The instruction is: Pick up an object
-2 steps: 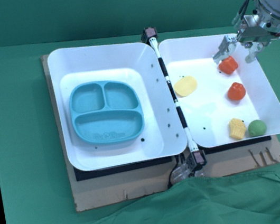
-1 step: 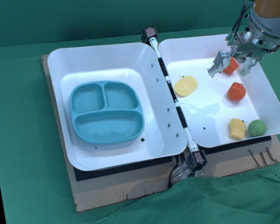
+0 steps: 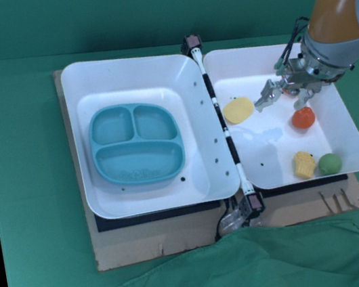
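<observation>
Right bin [image 3: 345, 144] holds four objects, left one plate [image 3: 137, 143].

Grey arm's gripper [image 3: 284, 97] hovering open-jawed in the right white bin [image 3: 350, 137], between yellow oval toy [image 3: 237, 110] and red-orange ball [image 3: 303, 118], empty

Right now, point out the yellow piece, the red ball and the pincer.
yellow piece [image 3: 237, 110]: camera view, middle of its top.
red ball [image 3: 303, 118]: camera view, centre.
pincer [image 3: 286, 96]: camera view, midway between fingertips.

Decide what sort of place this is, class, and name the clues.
Probably a robotics lab test bench: a robot arm reaches over two white bins on green cloth, with toy food and a divided plate.
</observation>
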{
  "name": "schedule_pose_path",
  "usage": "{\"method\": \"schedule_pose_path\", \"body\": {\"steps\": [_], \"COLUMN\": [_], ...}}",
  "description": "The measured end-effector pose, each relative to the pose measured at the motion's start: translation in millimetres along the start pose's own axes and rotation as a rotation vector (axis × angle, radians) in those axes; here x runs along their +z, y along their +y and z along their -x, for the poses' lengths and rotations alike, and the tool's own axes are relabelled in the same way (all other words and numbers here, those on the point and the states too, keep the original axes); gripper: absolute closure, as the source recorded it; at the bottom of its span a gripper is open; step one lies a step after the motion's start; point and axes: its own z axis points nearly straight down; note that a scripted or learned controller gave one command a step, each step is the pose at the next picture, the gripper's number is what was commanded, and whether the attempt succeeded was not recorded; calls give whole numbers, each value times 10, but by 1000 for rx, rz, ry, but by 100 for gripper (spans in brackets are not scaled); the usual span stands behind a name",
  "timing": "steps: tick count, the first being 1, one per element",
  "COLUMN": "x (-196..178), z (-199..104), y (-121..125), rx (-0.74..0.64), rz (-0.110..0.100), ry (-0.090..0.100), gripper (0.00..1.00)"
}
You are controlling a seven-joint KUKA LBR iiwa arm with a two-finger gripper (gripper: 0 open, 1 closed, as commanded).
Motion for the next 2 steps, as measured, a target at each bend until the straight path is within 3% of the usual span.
{"method": "schedule_pose_path", "body": {"steps": [2], "x": [849], "z": [-1], "y": [82], "rx": [0], "rz": [9], "ry": [-2], "gripper": [0]}}
